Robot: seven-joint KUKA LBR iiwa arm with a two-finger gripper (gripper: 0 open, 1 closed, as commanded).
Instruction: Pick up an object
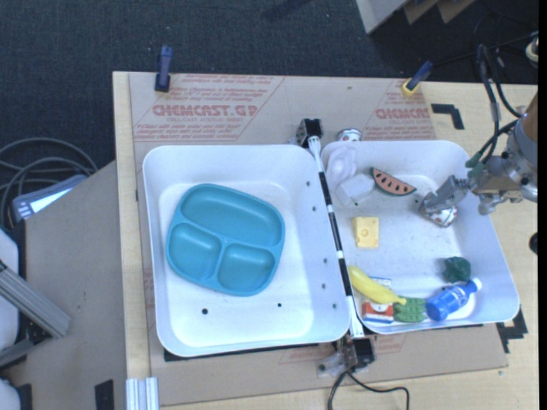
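While no one thing is named to be picked, the right bin [491, 254] has many small things to choose from. A slice of toy watermelon [393, 183] lies near the top. A yellow cheese block [367, 231] lies in the middle. A banana [374, 286] lies at the bottom left, next to a green toy [411, 309] and a small red and white thing [377, 312]. A blue bottle [449, 299] lies at the bottom right, and a dark green lump [456, 269] sits just above it. A clear cup [344, 167] lies in the top left corner.

The pincer [441, 206] is low in the right bin, on its right side. It is grey and shiny, and I cannot tell if it is open or closed. I see nothing held in it. The watermelon is the closest toy, a little up and to the left. The bottle and the green lump are farther down.

I think the job is at the reaching step, and nothing is picked up yet. Next, the pincer would need to sit right over one toy, close on it, and lift.

The arm [521, 156] comes in from the right and leans down into the bin. The left bin [162, 229] holds a blue plate [226, 238] with three parts. Both bins sit on a brown surface [256, 109].
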